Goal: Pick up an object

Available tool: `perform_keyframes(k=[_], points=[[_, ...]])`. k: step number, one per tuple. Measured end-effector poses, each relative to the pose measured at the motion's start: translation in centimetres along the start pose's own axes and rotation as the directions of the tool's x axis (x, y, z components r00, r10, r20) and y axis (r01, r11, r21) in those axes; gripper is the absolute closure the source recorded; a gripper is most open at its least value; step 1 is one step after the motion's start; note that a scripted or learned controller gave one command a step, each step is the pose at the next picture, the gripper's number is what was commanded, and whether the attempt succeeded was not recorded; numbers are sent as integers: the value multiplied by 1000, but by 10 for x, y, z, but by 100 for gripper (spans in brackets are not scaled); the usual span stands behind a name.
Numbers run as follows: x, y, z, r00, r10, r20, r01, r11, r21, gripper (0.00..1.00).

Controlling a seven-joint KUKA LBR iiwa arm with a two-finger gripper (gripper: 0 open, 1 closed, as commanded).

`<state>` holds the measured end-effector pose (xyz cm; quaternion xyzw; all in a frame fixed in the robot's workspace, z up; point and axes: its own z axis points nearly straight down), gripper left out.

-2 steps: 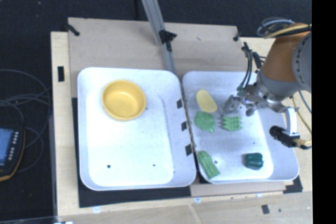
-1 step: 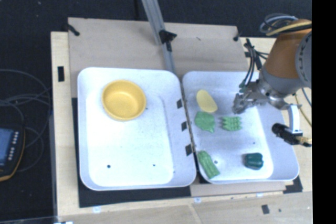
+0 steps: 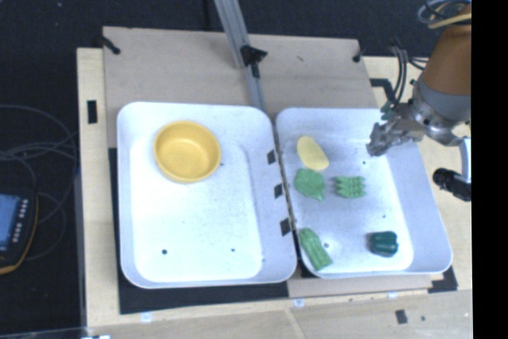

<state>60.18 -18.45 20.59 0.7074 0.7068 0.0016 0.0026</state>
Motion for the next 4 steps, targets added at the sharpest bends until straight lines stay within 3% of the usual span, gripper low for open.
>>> perform_keyframes(k=[1, 4], points=[[-1, 0, -12, 1000, 0, -1, 0, 1000, 4, 100], [164, 21, -33, 1000, -5, -3, 5, 1000, 5, 100]])
